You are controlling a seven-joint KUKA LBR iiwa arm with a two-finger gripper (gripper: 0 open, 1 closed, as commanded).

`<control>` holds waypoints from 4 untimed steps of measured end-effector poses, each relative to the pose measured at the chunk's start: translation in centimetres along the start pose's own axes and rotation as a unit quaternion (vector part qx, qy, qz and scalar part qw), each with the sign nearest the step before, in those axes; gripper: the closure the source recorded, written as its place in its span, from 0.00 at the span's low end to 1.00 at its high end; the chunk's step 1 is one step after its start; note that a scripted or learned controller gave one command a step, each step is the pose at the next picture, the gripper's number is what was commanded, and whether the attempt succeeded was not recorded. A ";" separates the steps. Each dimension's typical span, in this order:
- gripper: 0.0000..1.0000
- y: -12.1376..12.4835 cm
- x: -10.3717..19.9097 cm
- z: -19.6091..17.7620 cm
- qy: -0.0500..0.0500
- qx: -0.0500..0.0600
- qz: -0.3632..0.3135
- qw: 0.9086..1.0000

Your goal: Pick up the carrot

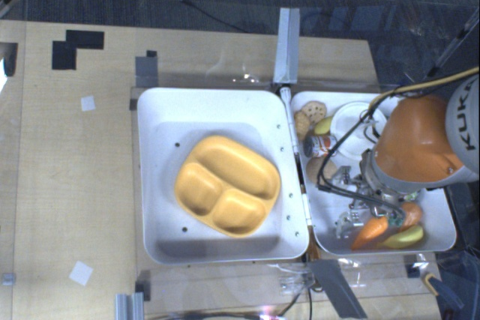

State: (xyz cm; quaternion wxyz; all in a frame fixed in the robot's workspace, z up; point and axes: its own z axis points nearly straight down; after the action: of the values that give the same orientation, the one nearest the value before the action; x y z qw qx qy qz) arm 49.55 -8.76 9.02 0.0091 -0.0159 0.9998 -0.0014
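My pincer [358, 215] is hanging over the carrot [370, 230].
I cannot tell its grip; the carrot is lying in the right bin [447, 230].

The claw [358, 215] hangs low in the right bin [446, 232], just beside the carrot [370, 231]; a yellow tray [227, 185] lies in the left bin [161, 161].

A wooden bench [67, 183] bears two white bins [154, 161] side by side.

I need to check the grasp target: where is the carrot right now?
The carrot lies in the right bin, near its front edge, just under the gripper and beside a yellow-green banana.
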 end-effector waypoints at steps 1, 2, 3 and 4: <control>1.00 0.1 -0.4 -1.3 -0.006 0.001 -0.002 1.000; 1.00 -5.1 -0.7 -4.5 0.004 0.000 0.024 1.000; 0.00 -4.9 -0.7 -4.5 0.005 -0.001 0.023 1.000; 0.00 -0.3 0.4 0.0 0.001 0.000 -0.066 0.998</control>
State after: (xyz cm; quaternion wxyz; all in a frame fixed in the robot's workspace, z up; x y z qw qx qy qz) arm 49.20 -9.02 8.99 0.0083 -0.0823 0.9966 -0.0025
